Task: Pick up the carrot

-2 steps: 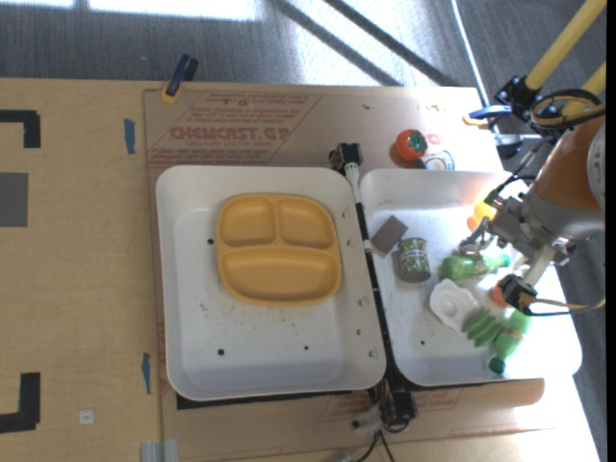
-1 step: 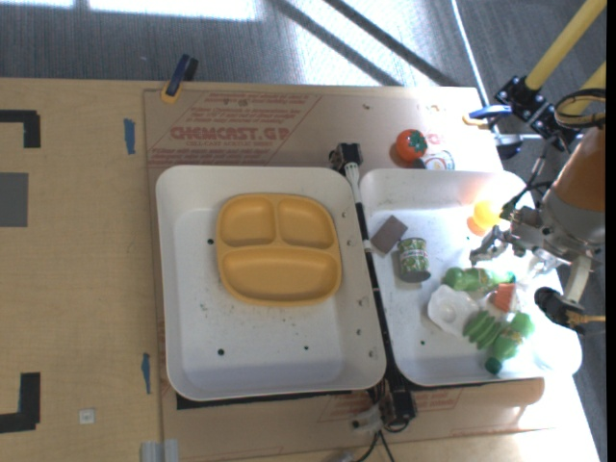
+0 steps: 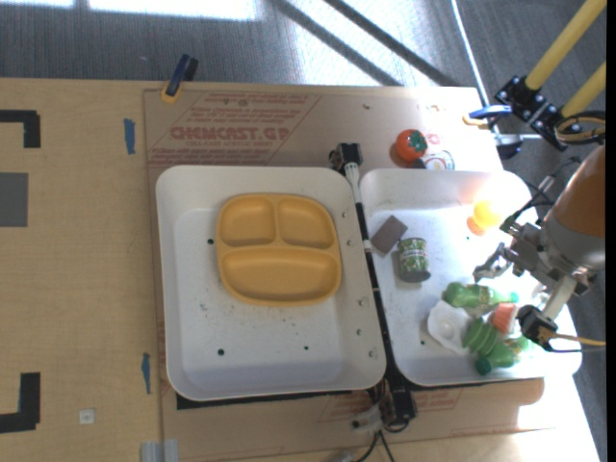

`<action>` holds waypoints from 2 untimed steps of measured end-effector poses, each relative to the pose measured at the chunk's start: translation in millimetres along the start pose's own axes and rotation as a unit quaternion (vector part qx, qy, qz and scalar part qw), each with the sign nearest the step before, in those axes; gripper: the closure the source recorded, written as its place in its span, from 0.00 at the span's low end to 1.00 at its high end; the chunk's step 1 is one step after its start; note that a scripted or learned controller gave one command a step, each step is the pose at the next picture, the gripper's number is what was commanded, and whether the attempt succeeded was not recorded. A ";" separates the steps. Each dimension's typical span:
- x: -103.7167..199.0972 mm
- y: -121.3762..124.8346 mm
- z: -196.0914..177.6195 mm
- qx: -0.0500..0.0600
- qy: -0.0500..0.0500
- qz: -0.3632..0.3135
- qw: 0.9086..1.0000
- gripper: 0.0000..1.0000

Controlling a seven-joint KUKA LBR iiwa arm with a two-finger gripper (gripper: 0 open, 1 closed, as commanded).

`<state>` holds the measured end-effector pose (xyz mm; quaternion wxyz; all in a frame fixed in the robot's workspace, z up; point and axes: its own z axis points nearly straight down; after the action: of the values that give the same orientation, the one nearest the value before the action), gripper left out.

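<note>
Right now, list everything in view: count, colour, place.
Divided plate: one, yellow, in the left bin.
Can: one, green, in the right bin, upper middle.
Block: one, grey-brown, beside the can.
Yellow toy: one, right bin's far side.
Carrot: one, orange, among the green toys near the right bin's front.
White piece: one, under the green toys.
Tomato: one, red, on the cardboard behind the bins.
Arm: one, grey and orange; its gripper over the carrot.
</note>
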<state>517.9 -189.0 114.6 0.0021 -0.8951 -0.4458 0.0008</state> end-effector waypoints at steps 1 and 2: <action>27.4 -69.7 -26.0 0.000 0.000 -0.052 0.999 0.00; 1.8 -49.5 -131.8 -0.003 -0.001 -0.164 0.986 0.00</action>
<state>479.9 -158.1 246.6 -0.0009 -0.8100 -0.5864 -0.0003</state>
